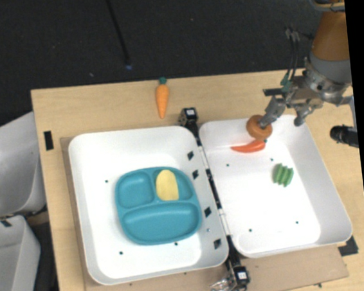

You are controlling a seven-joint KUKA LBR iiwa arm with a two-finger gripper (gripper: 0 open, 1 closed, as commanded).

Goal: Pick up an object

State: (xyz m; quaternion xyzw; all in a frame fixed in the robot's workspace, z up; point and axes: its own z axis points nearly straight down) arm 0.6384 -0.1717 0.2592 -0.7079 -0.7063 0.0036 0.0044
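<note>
Blue tray (152, 222); hand (281, 113) beside brown disc (256, 127).

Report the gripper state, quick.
Gripper: low over the right bin, at a brown round piece; open or shut cannot be told.

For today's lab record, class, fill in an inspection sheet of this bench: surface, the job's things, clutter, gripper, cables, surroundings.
Surface: wooden bench bearing a left white bin and a right white bin, side by side.
Job's things: in the right bin, a brown round piece at the gripper's tip, touching a red chilli-shaped piece, and a green ridged piece apart from both. In the left bin, a teal divided plate with a yellow piece in its upper right compartment.
Clutter: toy carrot on the bench, outside the bins.
Gripper: gripper low over the right bin's far edge; a hold cannot be confirmed.
Cables: thin wires beside the wrist.
Surroundings: dark floor; white container at left.
</note>
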